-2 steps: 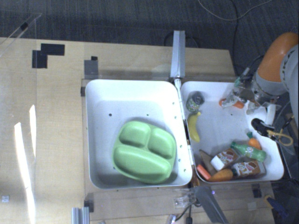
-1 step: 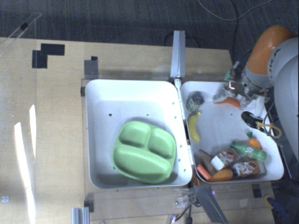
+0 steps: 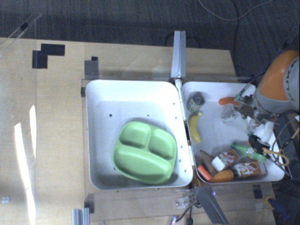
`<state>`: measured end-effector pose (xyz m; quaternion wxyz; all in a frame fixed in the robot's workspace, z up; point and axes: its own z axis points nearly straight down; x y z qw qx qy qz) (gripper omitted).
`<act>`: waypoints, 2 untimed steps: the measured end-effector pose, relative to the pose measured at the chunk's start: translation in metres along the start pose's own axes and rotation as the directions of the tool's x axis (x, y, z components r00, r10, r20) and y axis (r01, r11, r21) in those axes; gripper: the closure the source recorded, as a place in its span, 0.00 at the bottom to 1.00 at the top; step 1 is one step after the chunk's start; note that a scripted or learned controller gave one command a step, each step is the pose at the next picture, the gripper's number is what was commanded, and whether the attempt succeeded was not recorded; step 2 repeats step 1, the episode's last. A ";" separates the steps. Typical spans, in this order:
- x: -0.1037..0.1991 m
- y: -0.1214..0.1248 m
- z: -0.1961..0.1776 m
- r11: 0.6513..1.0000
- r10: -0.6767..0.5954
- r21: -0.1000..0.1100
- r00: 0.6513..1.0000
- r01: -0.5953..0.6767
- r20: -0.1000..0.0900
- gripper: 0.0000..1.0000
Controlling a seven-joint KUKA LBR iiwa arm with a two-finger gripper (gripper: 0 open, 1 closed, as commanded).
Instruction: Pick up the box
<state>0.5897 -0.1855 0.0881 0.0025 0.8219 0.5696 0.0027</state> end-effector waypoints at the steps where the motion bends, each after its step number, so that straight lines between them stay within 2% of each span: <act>1: 0.068 -0.026 0.000 0.999 -0.040 -0.002 0.999 0.040 -0.003 0.00; 2: 0.068 -0.026 0.000 0.999 -0.040 -0.002 0.999 0.040 -0.003 0.00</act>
